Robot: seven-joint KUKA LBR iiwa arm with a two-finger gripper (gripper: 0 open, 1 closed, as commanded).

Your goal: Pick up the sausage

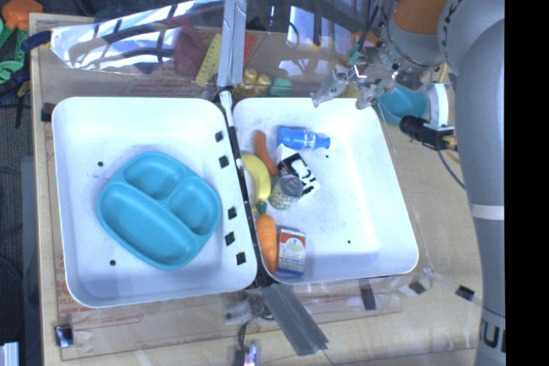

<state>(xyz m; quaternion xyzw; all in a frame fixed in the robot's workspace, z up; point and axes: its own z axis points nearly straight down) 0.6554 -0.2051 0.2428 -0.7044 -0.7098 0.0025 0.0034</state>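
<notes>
The sausage (262,150), a slim reddish-orange stick, lies in the right bin (377,210) close to the divider, just above a banana (255,177). My gripper (345,95) hangs over the far rim of the right bin, up and to the right of the sausage and well apart from it. Its two fingers (323,94) are spread open with nothing between them.
Near the sausage lie a blue bottle (302,138), a black-and-white pack (298,168), a small can (284,193), a carrot (268,241) and a small carton (292,252). The left bin (77,141) holds a blue divided plate (160,207). Foil and toys lie behind the bins.
</notes>
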